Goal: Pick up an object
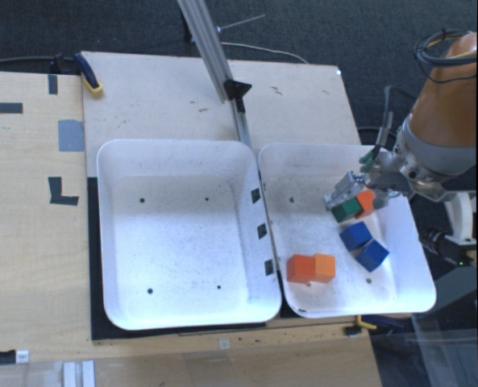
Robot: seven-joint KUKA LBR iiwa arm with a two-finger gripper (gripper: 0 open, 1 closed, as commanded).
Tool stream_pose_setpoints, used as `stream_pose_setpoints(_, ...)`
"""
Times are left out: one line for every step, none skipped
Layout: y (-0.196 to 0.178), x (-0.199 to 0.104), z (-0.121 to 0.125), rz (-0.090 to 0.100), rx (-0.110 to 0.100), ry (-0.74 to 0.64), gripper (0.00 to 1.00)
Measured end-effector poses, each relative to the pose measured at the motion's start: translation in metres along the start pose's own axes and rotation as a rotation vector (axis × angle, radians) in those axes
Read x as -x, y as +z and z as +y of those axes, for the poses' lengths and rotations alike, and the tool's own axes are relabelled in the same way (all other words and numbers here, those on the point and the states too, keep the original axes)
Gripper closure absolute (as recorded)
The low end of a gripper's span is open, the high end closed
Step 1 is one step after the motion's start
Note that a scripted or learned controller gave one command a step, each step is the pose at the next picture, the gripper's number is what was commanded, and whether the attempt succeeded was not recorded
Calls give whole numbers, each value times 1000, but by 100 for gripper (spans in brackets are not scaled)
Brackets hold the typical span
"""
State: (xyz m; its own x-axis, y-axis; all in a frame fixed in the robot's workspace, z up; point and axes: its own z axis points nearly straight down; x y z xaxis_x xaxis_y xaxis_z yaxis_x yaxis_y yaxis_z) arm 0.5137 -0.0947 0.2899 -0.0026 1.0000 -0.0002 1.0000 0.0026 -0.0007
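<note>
In the right bin [303, 168], my gripper [345, 193] hangs low at the bin's right side. A small green block [350, 210] lies right under its tip, touching a small orange piece [367, 201]. The gripper's grey body covers part of both. Two blue blocks [355, 236] [373, 255] sit just below them, near the bin's right wall. At the bin's front left, an orange block [302, 269] rests against a lighter orange block [325, 267].
The left bin [110, 216] lies beside the right one, with a ridge [261, 216] between them. A slanted metal pole [210, 43] reaches down to the bins' back edge. The arm's orange band [452, 63] is at the far right.
</note>
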Motion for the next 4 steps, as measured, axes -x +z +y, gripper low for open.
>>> stream_pose_setpoints(114, 18, -31, 1, -10, 4, 0)
stream_pose_setpoints(30, 26, -31, -2, 6, 2, 0)
stream_pose_setpoints(17, -1, -17, 1, 1, -2, 0)
stream_pose_setpoints(134, -5, -14, 1, -10, 2, 0)
